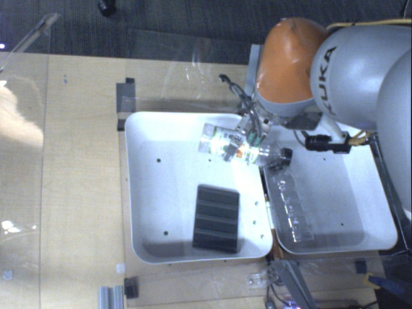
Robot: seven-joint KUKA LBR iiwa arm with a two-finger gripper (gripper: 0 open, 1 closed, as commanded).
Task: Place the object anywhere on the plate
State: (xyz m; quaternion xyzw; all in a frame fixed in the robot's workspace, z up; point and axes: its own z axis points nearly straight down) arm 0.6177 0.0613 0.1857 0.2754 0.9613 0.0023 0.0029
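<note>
A black ridged rectangular plate (217, 219) lies flat in the left bin (154, 192), near its front right. A clear plastic bottle (291, 205) with a dark cap lies on its side in the right bin (360, 198), along that bin's left wall, with the cap end toward the back. My gripper (235, 145) hangs over the back right corner of the left bin, under the orange wrist band (286, 60). It is behind the plate and just left of the bottle's cap. Its tip is a blur of pale and shiny parts.
The two white bins meet at a raised divider wall (265, 198) just right of the plate. The grey arm (367, 63) covers the back of the right bin. A clear panel (38, 140) stands on the wooden bench at the left.
</note>
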